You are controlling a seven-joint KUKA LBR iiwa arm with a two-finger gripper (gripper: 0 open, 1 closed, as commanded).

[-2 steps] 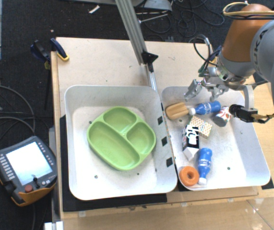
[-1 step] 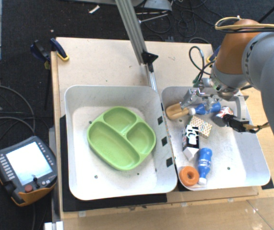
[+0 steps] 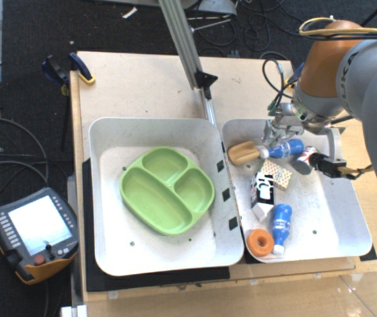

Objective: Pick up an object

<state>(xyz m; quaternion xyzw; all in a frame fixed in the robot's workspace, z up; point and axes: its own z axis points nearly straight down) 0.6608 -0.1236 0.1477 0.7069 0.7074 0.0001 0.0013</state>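
Gripper (image 3: 275,132) near right bin's (image 3: 346,233) far rim, above blue bottle (image 3: 286,149).

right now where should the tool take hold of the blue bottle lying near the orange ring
Grip the blue plastic bottle across its body, coming straight down from above. It lies flat, long axis roughly up-down in the view, white cap end beside the orange ring. Its right flank faces bare bin floor; the patterned carton sits close on its upper left.

On the worktop (image 3: 142,78), the left bin (image 3: 102,177) holds a divided plate (image 3: 167,190). The right bin (image 3: 340,223) holds a bun (image 3: 243,152) at its back-left, two bottles (image 3: 286,149) (image 3: 280,224), a carton (image 3: 265,189) between them, and a ring (image 3: 261,242) at its front-left.
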